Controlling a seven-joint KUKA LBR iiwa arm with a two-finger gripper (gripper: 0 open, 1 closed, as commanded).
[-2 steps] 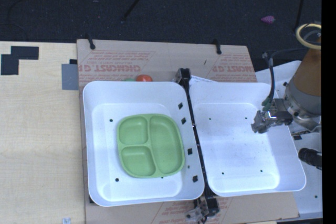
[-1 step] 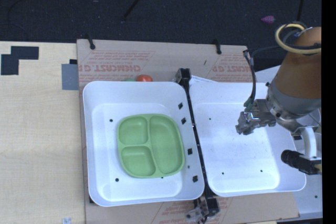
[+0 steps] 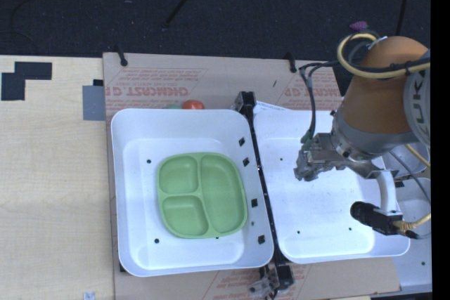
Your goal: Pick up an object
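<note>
Orange-banded arm fills frame right; my tool hangs over right bin, can't tell its state. Green tray sits center-left in left bin. Still approach step; next I need to cross over w/ tool to tray.

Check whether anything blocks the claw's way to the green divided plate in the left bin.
The claw is over the right bin; the green divided plate lies flat in the left bin. Between them stand the two bins' raised rims and the black clamp strip along their seam. Nothing lies on the plate itself.
</note>
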